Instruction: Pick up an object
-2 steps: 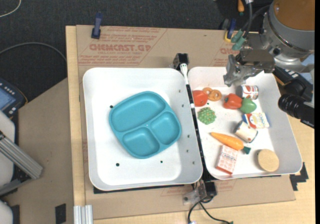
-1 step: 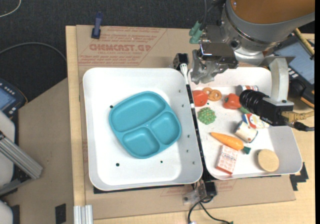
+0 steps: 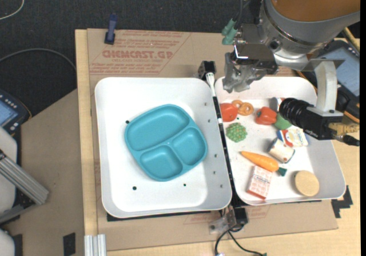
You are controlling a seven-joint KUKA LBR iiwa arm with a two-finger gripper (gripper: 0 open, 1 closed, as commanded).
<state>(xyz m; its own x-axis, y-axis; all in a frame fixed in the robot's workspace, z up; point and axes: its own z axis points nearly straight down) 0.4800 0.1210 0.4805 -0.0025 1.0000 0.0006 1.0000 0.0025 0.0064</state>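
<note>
**Gripper poised at the far edge of the right bin**

While the arm reaches in from the right, we see the gripper [image 3: 235,82] hanging over the far left corner of the right bin [image 3: 327,160]; we cannot tell how its tool is set. Nothing visible sits in it. Just beneath lie a tomato [image 3: 228,112] and a pretzel [image 3: 245,108], with broccoli [image 3: 235,132], a carrot [image 3: 260,160] and a round cracker [image 3: 306,183] nearer us. A blue divided plate [image 3: 165,142] rests in the left bin [image 3: 111,135].
</note>
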